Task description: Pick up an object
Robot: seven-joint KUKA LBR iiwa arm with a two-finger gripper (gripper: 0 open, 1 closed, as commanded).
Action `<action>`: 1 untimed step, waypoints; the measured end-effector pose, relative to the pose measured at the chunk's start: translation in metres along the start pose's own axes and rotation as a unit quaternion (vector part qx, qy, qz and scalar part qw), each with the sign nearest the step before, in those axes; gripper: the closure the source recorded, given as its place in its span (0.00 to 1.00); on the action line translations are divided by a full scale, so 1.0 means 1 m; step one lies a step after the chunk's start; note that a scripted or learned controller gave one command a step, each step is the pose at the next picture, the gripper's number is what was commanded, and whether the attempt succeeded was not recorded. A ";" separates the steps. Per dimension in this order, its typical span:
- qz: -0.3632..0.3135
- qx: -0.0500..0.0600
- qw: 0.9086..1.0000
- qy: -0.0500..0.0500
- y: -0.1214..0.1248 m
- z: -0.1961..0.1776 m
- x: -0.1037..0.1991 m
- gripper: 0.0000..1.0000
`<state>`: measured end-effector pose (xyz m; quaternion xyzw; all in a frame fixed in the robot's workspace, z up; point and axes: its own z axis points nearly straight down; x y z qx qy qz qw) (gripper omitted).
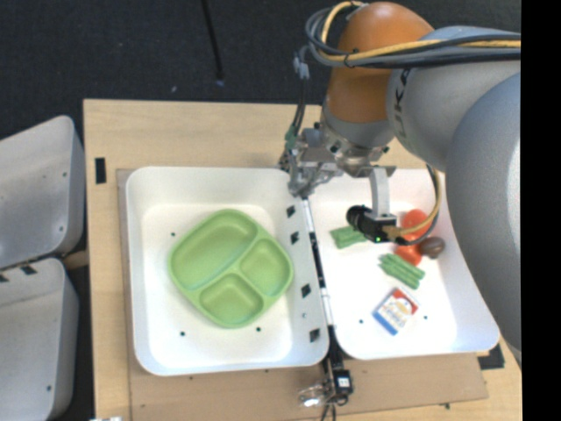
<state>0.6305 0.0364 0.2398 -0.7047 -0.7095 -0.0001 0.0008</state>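
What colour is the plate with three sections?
Light green; the plate shows best in the camera view.

Pale green divided plate point(230, 267) in a white bin point(145, 340). The other white bin point(465, 323) holds green pieces point(401, 270), an orange-red piece point(408, 254), and a blue-edged white-and-red packet point(395, 310). Tan table point(105, 139).

Your arm point(473, 103) comes in from the right, its grey bulk filling that side, with the orange band point(377, 51) sitting just above the wrist. Cables loop over the band. Below it the wrist points down to the gripper point(302, 178), which hangs low; its tip is too small and cluttered for you to judge.
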 end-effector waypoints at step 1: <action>0.000 -0.001 1.000 0.000 0.002 0.005 0.051 1.00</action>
